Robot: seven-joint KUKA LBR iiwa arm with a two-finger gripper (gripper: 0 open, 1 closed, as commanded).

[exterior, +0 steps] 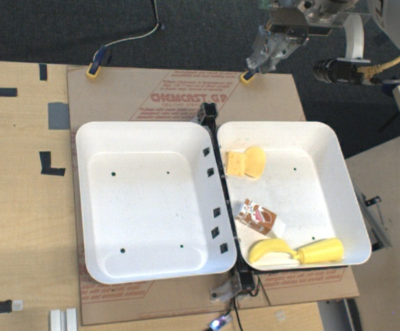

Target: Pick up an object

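The gripper (262, 55), finger spread impossible to tell, hangs beyond the right bin (324, 140) holding yellow pieces (245, 163) and a wrapper (256, 216)

My pincer (261, 59) hangs above the worktop beyond the right bin (338, 158), which holds a yellow block (245, 163), a brown packet (256, 216) and a banana (271, 249).
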